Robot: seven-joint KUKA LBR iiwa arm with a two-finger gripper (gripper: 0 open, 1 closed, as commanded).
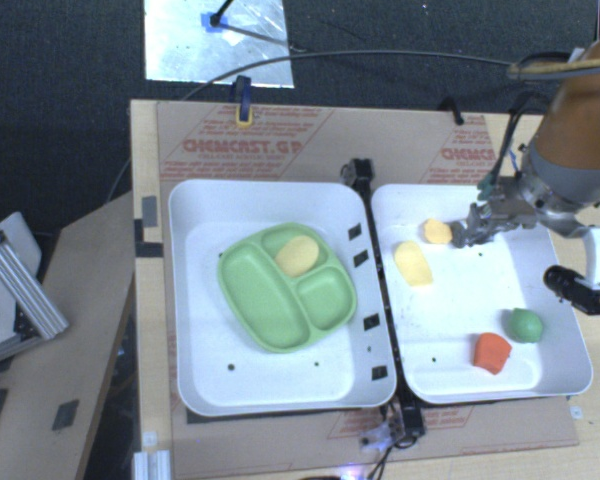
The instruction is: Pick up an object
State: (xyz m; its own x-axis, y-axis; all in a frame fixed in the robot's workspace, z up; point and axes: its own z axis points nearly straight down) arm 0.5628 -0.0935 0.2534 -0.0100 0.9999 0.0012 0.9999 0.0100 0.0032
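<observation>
We bring our gripper [467,230] just beside the small yellow piece [437,232]; its opening we cannot tell; we should centre above it before closing

A bulky grey arm [570,173] wears an orange band [580,118]; its small dark metal claw [470,230] trails black cables.

Both bins, left [195,298] and right [555,313], are white. The divided plate [265,308] is light green; the item [298,255] in it is yellow. In the right bin: pale yellow block [413,264], yellow-orange piece [437,232], green object [526,324], orange-red object [491,352]. The board [310,133] is tan with red lettering. The gripper [470,230] appears grey, though blurred.
</observation>
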